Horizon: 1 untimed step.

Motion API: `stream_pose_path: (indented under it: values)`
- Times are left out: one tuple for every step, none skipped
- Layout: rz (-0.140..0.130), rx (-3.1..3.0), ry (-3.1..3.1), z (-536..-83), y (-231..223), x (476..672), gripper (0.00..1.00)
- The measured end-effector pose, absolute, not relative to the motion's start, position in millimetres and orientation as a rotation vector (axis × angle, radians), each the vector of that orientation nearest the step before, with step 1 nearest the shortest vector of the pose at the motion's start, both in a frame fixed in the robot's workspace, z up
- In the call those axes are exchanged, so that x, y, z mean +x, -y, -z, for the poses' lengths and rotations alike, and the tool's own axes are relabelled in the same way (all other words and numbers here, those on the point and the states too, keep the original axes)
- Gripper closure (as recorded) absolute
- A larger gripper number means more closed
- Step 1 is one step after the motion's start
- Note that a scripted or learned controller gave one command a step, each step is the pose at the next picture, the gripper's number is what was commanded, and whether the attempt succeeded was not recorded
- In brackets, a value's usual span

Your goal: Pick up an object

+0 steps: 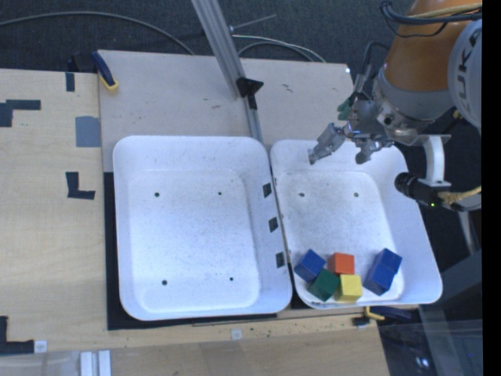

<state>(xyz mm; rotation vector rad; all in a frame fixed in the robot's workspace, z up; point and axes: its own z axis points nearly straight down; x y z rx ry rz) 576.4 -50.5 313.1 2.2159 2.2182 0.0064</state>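
The jaws (343, 150) stand spread apart with nothing between them, hovering over the right bin (407, 210) at its 12 o'clock rim. At that bin's 6 o'clock edge cluster the blocks: two blue (310, 263) (383, 269), orange (341, 262), green (322, 285), yellow (349, 287).

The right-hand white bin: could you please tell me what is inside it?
The right-hand white bin holds five blocks clustered at its near edge: two blue, one orange-red, one green, one yellow. Anything beneath them is covered.
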Motion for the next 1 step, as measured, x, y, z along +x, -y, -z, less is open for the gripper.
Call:
stream_pose_path:
  values:
    - [0.015, 2.227, -2.233, -228.6, 11.2, 502.7, 0.00]
